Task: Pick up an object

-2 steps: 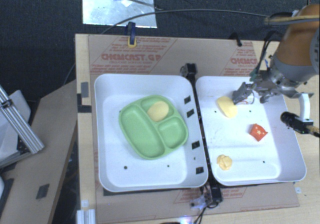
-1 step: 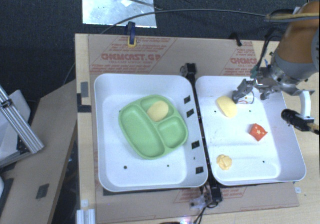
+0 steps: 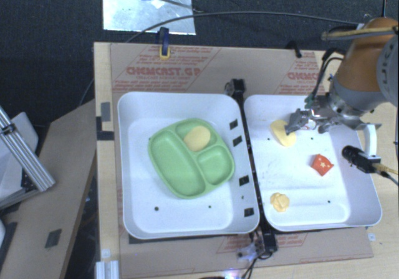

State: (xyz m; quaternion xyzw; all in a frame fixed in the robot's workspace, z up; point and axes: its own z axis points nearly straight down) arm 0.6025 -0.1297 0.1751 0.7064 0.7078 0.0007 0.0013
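The right white bin [image 3: 358, 206] holds a pale yellow object [image 3: 282, 134] at its upper left, a red object [image 3: 321, 164] near the middle right and a small yellow piece [image 3: 280, 201] toward the front. My gripper [image 3: 297, 121] reaches in from the right and hangs directly over the right end of the pale yellow object, apparently touching it. In the left white bin [image 3: 140, 209] lies a green divided plate [image 3: 181, 169] with a yellow object [image 3: 197, 138] in its upper compartment.
A black divider strip with clips [image 3: 244, 147] runs between the two bins. The arm's grey body with its orange band [image 3: 368, 66] looms over the right bin's far right corner. A black fitting [image 3: 360, 159] sticks out by the right rim.
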